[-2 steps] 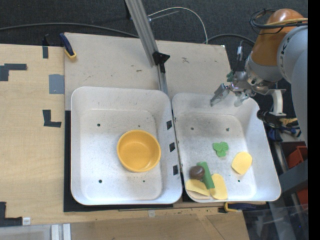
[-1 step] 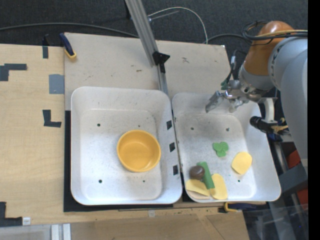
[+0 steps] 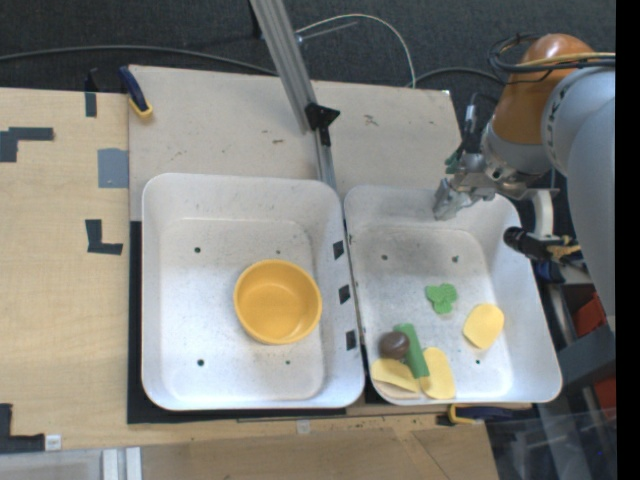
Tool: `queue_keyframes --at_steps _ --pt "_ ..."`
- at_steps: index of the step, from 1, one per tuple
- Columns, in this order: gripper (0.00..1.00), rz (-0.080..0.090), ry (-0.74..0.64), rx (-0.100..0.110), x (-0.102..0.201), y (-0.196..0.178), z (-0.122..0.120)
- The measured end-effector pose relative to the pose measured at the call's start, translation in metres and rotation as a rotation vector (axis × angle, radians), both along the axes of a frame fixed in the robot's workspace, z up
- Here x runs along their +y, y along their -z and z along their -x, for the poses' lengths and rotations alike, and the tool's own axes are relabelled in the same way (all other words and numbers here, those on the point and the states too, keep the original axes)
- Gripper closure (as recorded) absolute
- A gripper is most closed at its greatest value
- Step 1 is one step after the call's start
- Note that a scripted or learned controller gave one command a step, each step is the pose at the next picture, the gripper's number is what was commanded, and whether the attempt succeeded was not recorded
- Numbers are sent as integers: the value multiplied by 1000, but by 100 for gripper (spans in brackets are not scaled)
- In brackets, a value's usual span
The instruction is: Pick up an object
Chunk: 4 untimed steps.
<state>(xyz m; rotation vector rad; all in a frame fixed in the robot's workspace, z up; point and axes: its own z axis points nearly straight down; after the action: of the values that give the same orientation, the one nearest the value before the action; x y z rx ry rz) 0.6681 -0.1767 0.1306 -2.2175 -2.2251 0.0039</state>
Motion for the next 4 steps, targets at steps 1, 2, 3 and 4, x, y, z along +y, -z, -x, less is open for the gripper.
queue_keyframes --at_steps 1,2,3,4 --pt "100 0 2 -7 4 -62 -7" --pt "100 -1 2 -4 4 -88 -8" --pt "100 -3 -1 1 54 -78 14" --pt "100 -4 -3 2 111 -77 42"
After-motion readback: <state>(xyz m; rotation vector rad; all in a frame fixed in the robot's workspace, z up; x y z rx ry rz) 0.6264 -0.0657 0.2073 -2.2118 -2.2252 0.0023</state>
